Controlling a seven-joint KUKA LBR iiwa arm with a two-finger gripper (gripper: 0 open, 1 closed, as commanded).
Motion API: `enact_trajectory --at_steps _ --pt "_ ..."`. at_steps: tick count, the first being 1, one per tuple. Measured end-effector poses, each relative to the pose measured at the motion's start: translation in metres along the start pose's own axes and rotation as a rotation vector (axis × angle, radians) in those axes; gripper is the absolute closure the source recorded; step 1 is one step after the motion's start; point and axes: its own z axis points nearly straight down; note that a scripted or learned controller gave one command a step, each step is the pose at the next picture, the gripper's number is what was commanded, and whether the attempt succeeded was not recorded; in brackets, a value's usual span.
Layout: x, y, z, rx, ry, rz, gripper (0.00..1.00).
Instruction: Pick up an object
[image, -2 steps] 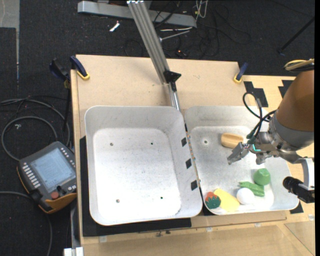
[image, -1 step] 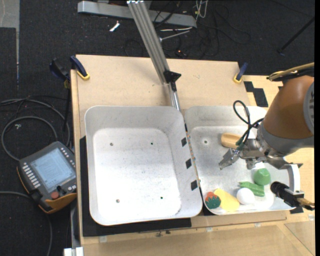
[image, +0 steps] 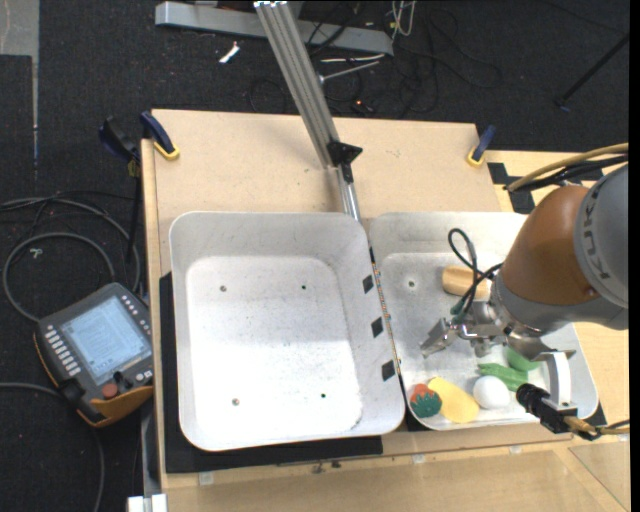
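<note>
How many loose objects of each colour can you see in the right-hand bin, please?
Red and green round object: 1
Yellow flat object: 1
White egg-shaped object: 1
Green object: 1
Tan cylindrical block: 1
Total: 5, though the arm may hide more.
</note>
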Motion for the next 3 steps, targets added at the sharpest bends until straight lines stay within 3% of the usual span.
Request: enact_trajectory --at_steps 1,2,3 --pt "0.0 0.0 0.022 -0.007 -0.001 -0.001 0.0" --pt "0.001 0.001 0.011 -0.009 -0.001 -0.001 1.0" --pt "0.001 0.004 -0.052 -0.013 -0.003 -0.004 1.0"
